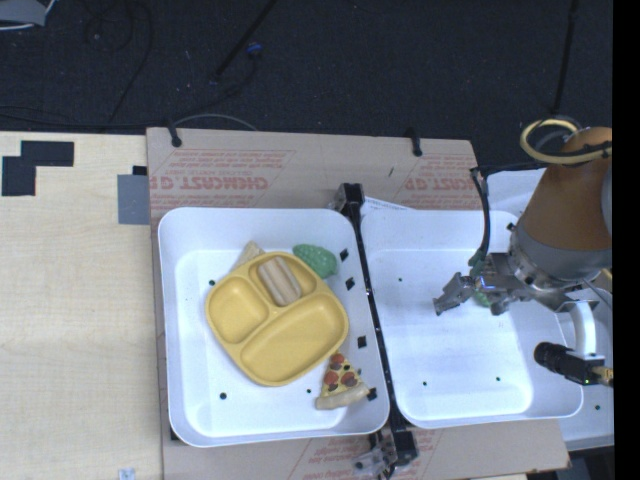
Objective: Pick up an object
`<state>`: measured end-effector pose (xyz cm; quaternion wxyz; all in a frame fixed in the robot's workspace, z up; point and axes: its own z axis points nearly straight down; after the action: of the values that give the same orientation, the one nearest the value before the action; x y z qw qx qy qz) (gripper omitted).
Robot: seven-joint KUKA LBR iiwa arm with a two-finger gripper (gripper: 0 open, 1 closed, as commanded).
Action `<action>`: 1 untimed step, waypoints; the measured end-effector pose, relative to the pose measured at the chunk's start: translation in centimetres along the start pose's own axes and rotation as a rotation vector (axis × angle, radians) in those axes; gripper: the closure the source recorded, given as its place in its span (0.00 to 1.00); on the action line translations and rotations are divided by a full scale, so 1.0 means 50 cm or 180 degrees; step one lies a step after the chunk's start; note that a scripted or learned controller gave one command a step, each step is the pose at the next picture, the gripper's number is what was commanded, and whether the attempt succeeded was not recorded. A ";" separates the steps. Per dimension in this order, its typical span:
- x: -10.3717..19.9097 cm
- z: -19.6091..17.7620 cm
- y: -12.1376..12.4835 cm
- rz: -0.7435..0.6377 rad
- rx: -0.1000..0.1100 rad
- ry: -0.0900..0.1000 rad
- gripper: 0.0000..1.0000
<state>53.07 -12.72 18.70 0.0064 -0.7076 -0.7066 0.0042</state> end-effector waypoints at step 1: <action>-0.001 -0.010 0.005 -0.0004 -0.0034 -0.0005 0.00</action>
<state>53.34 -12.75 19.21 0.0021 -0.7071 -0.7071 0.0010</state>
